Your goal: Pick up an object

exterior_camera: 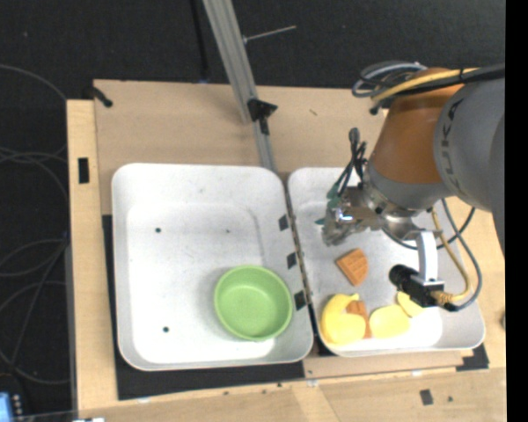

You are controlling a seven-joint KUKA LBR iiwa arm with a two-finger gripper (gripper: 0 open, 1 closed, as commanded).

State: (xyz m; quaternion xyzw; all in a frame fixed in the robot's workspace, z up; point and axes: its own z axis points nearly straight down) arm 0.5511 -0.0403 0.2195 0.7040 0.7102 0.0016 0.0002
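You are looking at a robotics lab test cell, not a home or shop. A plain board bench (176,121) sits on dark matting, bearing two shallow white bins (141,200) side by side. An aluminium mast (233,55) rises from behind the bench. Loose cables (18,200) trail over the floor at left, and the grey-and-orange arm (431,139) carries exposed wiring.

The thick grey cylindrical robot arm (475,139) at the frame's right wears a broad orange band (405,143) above a grey wrist. Thin black and yellow cables (462,262) loop beside its small metallic two-finger gripper (337,224).
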